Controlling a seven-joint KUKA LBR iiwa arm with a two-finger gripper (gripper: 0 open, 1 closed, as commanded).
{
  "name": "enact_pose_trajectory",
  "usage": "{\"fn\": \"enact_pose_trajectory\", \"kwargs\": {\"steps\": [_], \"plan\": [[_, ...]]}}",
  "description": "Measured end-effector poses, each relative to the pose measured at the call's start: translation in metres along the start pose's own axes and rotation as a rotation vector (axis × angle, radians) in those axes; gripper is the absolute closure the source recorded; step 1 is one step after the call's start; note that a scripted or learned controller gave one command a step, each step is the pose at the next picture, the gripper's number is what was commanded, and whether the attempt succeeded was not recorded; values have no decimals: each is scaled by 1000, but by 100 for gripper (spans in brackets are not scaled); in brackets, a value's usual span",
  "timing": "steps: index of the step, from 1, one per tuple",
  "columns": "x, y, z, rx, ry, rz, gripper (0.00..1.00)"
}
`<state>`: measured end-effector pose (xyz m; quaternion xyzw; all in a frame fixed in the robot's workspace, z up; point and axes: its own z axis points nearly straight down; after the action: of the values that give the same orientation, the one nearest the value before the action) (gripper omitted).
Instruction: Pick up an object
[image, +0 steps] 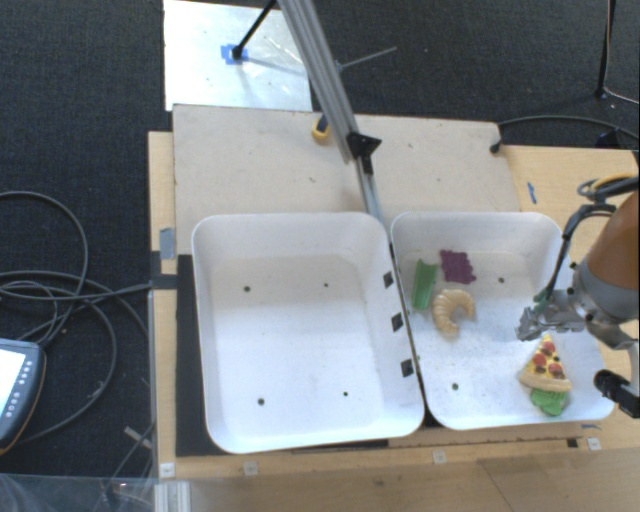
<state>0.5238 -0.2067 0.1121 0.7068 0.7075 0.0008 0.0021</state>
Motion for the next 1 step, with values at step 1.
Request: {"fn": "enact_pose_trajectory", "kwargs": {"steps": [1], "plan": [[-1, 5, -64, -4, -1, -4, 100]]}}
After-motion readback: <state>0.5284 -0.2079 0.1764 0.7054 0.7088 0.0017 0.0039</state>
